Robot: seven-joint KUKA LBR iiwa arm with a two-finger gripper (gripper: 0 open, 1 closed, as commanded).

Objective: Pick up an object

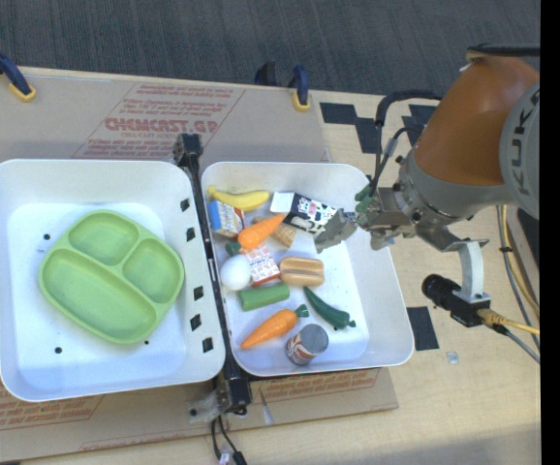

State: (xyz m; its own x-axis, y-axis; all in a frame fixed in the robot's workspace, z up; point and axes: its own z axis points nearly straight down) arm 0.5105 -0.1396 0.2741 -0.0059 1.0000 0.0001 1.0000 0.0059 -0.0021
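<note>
The right bin [382,303] holds several toy foods: a banana [241,199], a black-and-white carton [311,211], two carrots [261,231] [270,327], a hot dog bun [301,271], a white egg [234,273], a green cucumber [264,297], a dark green pepper [329,311] and a small can [306,345]. My gripper [357,232] hangs over the bin's right side, just right of the carton. It is open, one finger [333,231] near the carton and the other towards the bin's right rim. Nothing sits between them.
The left bin [9,327] carries a green divided plate [110,274]. A black divider [201,250] runs between the bins. Both rest on cardboard [164,114] clipped to the bench. The arm's orange band [474,124] looms at the right, with cables [508,323] below it.
</note>
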